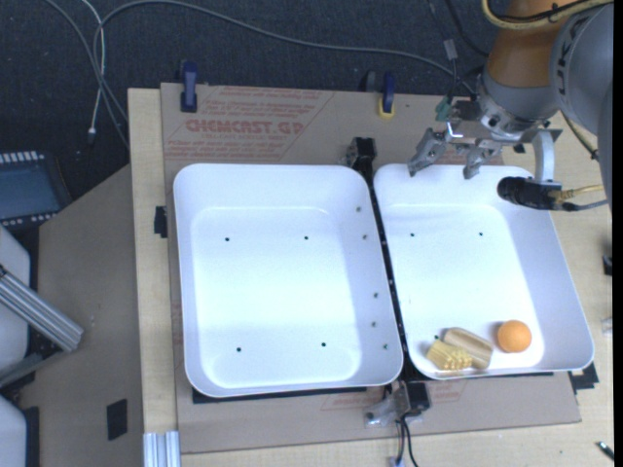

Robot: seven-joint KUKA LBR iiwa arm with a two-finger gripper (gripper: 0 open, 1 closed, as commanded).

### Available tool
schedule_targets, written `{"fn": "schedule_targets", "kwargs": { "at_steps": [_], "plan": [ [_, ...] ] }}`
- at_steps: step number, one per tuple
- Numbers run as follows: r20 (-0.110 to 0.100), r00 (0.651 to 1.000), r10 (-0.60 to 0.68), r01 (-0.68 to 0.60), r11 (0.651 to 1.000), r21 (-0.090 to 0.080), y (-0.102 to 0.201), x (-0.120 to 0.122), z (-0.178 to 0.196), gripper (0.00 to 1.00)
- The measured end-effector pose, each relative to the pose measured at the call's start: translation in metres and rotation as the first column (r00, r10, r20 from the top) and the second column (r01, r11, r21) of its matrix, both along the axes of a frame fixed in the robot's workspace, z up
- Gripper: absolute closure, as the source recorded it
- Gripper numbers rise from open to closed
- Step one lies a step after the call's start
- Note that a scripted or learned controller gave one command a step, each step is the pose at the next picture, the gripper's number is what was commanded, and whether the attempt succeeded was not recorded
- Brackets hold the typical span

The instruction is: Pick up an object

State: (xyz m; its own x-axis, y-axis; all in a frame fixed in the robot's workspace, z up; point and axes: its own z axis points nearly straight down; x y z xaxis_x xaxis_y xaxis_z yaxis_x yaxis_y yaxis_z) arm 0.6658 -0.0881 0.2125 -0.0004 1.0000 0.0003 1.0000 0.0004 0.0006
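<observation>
An orange ball (pixel 514 336) lies near the front right corner of the right bin (pixel 458 261). Beside it on its left sit a tan oblong piece (pixel 468 341) and a small yellow ridged piece (pixel 448 357), touching each other. My gripper (pixel 446 163) hangs over the back edge of the right bin, far from these objects, open with its two fingers spread and nothing between them.
The left bin (pixel 282 270) stands beside the right one, their rims meeting in the middle. A black clamp (pixel 362 151) sits at the back between them. Blue clips (pixel 188 82) hold the cardboard sheet. A black cylinder (pixel 526 192) juts from the wrist over the right bin's back right.
</observation>
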Motion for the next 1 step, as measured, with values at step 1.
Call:
{"fn": "schedule_targets", "kwargs": {
  "at_steps": [1],
  "plan": [
    [-0.003, 1.0, 0.006, -0.006, 1.0, 0.002, 0.0852, -0.0797, -0.0253, 0.0]
  ]
}}
